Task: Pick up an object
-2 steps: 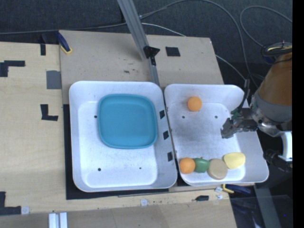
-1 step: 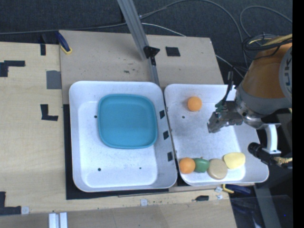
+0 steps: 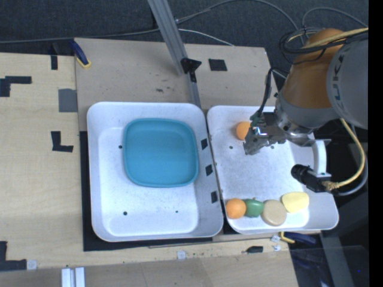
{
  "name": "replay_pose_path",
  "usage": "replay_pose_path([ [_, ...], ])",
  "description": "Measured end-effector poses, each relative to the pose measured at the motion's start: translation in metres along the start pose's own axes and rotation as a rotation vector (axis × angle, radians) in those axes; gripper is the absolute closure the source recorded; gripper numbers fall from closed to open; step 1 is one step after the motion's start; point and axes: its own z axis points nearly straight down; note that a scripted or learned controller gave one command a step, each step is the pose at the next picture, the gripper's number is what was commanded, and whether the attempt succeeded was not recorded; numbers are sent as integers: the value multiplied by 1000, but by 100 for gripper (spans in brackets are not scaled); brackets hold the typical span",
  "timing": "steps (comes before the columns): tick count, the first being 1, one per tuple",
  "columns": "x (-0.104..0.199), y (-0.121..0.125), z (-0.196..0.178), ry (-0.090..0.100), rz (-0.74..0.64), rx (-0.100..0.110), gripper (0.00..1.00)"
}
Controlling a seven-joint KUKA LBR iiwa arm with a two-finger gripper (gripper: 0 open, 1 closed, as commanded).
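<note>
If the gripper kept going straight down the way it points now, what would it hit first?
Probably the bare floor of the right bin. The gripper hangs just beside the orange ball, so it might graze that; depth is unclear.

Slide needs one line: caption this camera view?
Gripper poised beside an orange ball in the right bin; blue plate in the left.

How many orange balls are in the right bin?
2. One orange ball lies at the near edge of the right bin, beside a green object. The other lies at the far left, next to the gripper, which may hide more.
</note>
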Motion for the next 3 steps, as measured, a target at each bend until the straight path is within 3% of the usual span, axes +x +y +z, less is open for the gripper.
replay_pose_path([
  [2, 98, 42, 12, 0, 1, 2, 100],
  [3, 144, 66, 0, 0, 1, 0, 100],
])
